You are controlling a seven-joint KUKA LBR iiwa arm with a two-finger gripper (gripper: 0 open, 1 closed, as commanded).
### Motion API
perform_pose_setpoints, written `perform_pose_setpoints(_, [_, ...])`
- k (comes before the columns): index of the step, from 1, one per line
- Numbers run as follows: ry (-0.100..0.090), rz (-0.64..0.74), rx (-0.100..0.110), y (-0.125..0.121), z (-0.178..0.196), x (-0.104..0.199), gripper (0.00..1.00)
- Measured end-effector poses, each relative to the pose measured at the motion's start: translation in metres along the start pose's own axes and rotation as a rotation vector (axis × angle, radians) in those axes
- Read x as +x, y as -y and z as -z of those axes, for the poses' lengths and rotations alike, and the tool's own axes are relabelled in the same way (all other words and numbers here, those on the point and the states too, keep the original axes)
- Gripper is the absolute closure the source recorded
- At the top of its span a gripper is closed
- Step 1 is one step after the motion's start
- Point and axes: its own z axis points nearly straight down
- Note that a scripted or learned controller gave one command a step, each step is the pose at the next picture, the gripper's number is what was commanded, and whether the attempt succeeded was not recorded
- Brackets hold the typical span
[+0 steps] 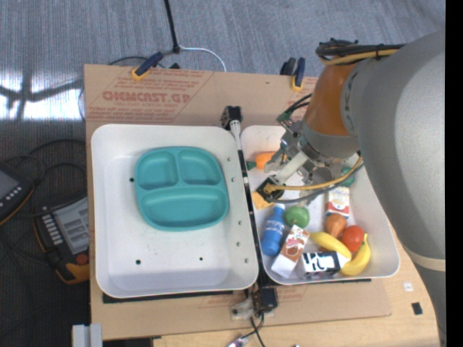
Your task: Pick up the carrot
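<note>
On the bench, two white bins (101,194) are set side by side. The gripper (278,170) is lowered beside the carrot (263,158); its finger state cannot be told.

1. Even, fairly bright overhead light; the white bins (173,266) look clean, not blown out.
2. A pale glare streak crosses the floor (43,78) at upper left.
3. Soft shadows sit beneath the arm (405,121).
4. Slightly soft focus throughout.
</note>
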Motion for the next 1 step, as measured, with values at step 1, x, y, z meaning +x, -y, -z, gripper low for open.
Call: perform_pose_setpoints(1, [0.000,0.000,0.000,0.0000,0.0000,0.0000,0.00])
